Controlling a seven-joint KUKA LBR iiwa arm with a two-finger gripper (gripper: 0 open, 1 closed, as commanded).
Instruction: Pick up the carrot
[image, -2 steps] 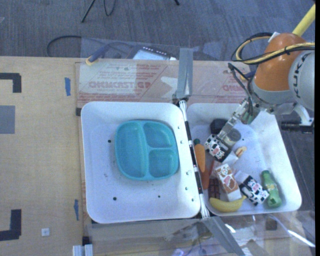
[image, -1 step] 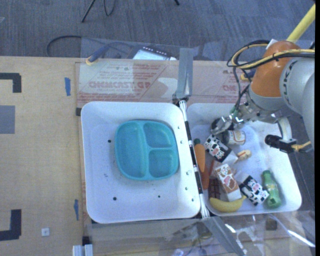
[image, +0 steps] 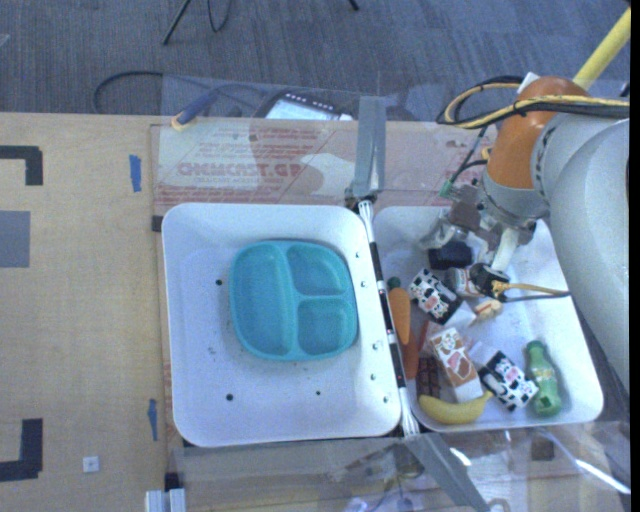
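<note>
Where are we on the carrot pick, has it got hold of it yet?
Not yet. Done: the arm has reached into the right bin, with the gripper low among the toys near its back. In hand: nothing visibly held. The carrot lies untouched against that bin's left wall, beside the cow-patterned carton. Left: move the gripper across to the carrot, grasp it and lift it.

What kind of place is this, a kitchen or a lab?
Probably a robotics lab: a grey arm reaches over two white bins, toy food like a carrot sits inside, and cables cross a carpeted floor.
</note>
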